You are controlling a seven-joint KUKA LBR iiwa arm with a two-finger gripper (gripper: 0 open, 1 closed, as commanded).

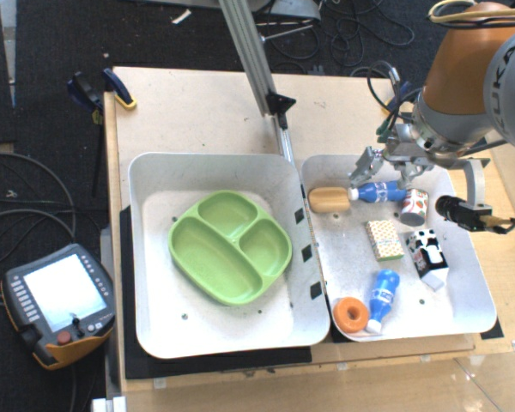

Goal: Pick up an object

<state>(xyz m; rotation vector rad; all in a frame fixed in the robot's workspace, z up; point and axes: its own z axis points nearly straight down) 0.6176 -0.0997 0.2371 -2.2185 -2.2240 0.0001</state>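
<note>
Because the gripper (379, 172) sits low over a crowded patch at the upper right of the frame, the likeliest failure is a grab that catches the wrong thing or nothing at all: the blue-and-white bottle (379, 193) lies just under its metal tip, touching the wooden block (329, 200) on its left and close to the red-and-white can (415, 205) on its right, so a closing motion could nudge the bottle sideways, roll it, or pinch two items together. Whether the hand is wide or narrow I cannot tell, since the wrist and its cables hide the tip, and nothing is visibly held. The right bin (476, 294), on the right side of the frame, also holds a speckled yellow block (384, 239) near its centre, a black-and-white object (428, 253) to the right of that, a second blue bottle (383, 297) lower down and an orange ring (353, 314) just beside it at the bin's lower left edge. The left bin (150, 196), mid-frame, carries a green divided plate (230, 246), whose three compartments look bare. Any of the small objects would serve the task; the bottle under the gripper looks the nearest candidate.
</note>
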